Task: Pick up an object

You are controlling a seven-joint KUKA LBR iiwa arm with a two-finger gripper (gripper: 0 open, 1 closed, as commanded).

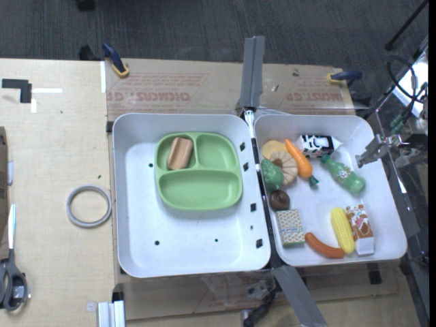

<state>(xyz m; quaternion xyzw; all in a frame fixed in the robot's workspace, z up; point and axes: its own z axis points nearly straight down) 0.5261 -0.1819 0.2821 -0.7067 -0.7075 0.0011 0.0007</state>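
While the two white bins sit side by side on a sheet of brown cardboard (204, 90) printed with reversed red lettering, the pale wooden bench (51, 155) stretches away to the left and dark grey carpet (204, 12) fills the room beyond its far edge. A blue-handled clamp (114, 58) pins the cardboard at its far left corner and a yellow-tipped one (344, 78) grips the far right. On the bare bench lie a ring of tape (89, 205), a pair of scissors (12, 281) at the near left edge and a small black L-shaped bracket (19, 87). The left bin (129, 244) holds a green divided plate (199, 170) with a tan bread roll (180, 152) in its far left compartment. The right bin (381, 247) holds toy food: an orange carrot (298, 157) lying across a tan pumpkin-like piece (281, 161), a leafy green piece (271, 176), a brown round item (279, 199), a black-and-white cow-patterned carton (317, 143), a green bottle (343, 172), a checked packet (291, 226), a red sausage (323, 245), a yellow corn cob (342, 229) and a small juice box (360, 228). The gripper (371, 157) hangs over the right bin's far right wall, just beside the bottle, with nothing visibly between its fingers; how far they are parted cannot be told.
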